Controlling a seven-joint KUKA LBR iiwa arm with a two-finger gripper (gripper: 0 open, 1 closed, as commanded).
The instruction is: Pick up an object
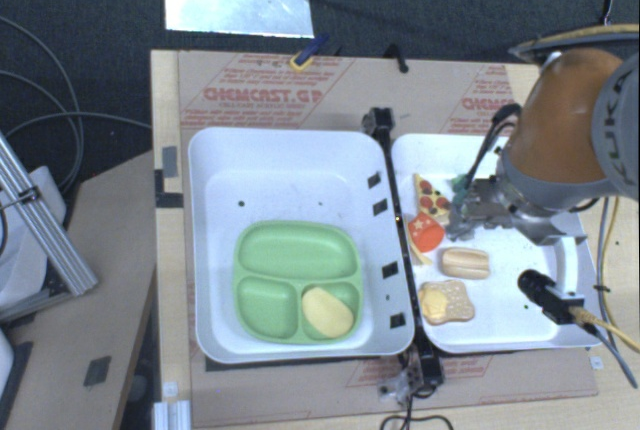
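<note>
Looking down from the fixed camera, you see the pincer [466,214] low in the right white bin [500,336]; whether it's apart, you cannot tell. Just below it, the tan bread-roll-shaped toy [465,263] lies lengthwise left-to-right.

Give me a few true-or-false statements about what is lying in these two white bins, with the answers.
1. The green tray sits in the left bin. True.
2. The yellow piece lies in the tray's largest compartment. False: it is in a small compartment at the tray's lower right.
3. The pizza slice lies in the right bin. True.
4. The bread roll rests on the green tray. False: it lies in the right bin, above the toast.
5. The gripper hangs over the left bin. False: it is over the right bin, near the tomato.
</note>
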